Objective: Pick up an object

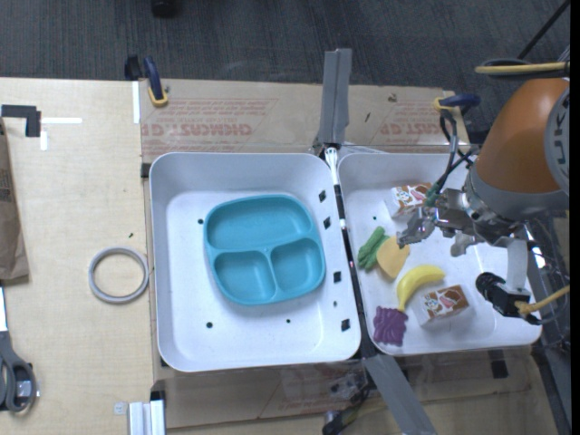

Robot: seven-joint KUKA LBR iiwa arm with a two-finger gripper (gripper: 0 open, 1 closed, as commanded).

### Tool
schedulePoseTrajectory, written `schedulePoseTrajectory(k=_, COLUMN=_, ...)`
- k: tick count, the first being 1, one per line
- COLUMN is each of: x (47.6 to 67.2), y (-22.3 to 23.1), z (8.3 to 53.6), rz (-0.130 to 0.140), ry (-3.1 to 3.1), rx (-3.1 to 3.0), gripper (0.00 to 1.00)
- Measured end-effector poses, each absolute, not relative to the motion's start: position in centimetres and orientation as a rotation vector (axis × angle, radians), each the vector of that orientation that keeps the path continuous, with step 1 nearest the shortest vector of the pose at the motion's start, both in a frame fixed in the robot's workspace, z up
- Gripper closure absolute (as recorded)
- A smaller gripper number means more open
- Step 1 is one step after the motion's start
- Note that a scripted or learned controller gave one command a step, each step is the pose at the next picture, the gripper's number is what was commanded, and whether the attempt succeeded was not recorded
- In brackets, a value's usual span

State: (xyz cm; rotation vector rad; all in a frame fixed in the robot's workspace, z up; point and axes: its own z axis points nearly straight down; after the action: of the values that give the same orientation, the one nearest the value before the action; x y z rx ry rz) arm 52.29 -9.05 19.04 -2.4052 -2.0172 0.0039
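My gripper [419,228] hangs over the middle of the right bin [507,333], just below a small printed carton [410,197]. Close to its left lie a green pea pod [370,246] and a tan wedge [392,259]. A yellow banana [419,282] sits below it, with a second small carton [444,303] and a purple bunch of grapes [390,325] nearer the front rim. Nothing is visibly lifted off the bin floor.
The left bin [172,324] bears a blue divided tray [265,247]. A grey bar [334,98] rises over the rims where the bins meet. On the bench to the left lie a tape ring [119,274] and scissors [14,383].
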Motion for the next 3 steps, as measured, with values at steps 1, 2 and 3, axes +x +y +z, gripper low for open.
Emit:
schedulePoseTrajectory(k=1, x=53.2, y=-5.9, z=19.1, rz=0.003, ry=-2.109, rx=-2.327, gripper=0.00)
schedulePoseTrajectory(k=2, x=47.7, y=-3.5, z=19.0, rz=0.006, ry=-2.120, rx=-2.314, gripper=0.00)
schedulePoseTrajectory(k=3, x=51.5, y=-6.8, z=19.0, rz=0.005, ry=-2.150, rx=-2.287, gripper=0.00)
